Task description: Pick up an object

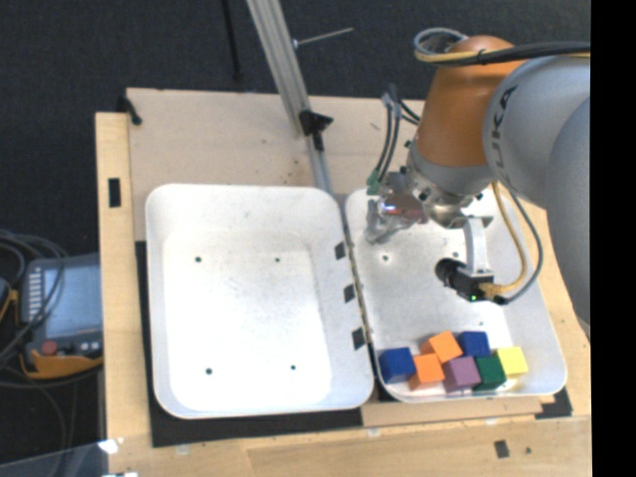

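Observation:
Several small coloured blocks lie clustered at the near end of the right bin (397, 276): a blue block (397, 363), an orange block (428, 368), a second orange block (443, 345), a purple block (461, 373), a green block (489, 369), a yellow block (512, 360) and another blue block (474, 343). My gripper (383, 222) hangs over the far left part of the right bin, well away from the blocks. Nothing shows between its fingers.
The left bin (248, 296) sits beside the right one, its rim touching at the middle. A slanted metal pole (288, 78) rises behind the bins. The arm's orange band (457, 117) and cables (497, 286) hang over the right bin.

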Robot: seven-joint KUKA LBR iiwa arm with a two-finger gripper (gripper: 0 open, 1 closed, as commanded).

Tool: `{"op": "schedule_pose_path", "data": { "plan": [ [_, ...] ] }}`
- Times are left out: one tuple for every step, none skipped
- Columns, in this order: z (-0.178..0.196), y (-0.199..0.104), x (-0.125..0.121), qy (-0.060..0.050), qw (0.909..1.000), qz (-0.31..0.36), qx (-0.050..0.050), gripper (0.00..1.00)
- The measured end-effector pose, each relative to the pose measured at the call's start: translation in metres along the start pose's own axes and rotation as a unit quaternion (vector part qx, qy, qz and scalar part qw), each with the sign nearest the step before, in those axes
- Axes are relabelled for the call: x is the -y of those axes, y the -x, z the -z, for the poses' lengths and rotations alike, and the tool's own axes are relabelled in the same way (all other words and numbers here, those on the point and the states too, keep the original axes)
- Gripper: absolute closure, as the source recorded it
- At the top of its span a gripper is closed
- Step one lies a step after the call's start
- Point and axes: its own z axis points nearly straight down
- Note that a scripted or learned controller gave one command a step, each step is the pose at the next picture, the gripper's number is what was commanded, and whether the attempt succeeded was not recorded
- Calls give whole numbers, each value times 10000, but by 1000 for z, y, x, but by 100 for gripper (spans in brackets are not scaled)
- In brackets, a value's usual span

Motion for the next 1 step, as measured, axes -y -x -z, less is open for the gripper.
{"op": "schedule_pose_path", "data": {
  "plan": [
    [-5, -50, 22, -1, 10000, 3, -3, 100]
  ]
}}
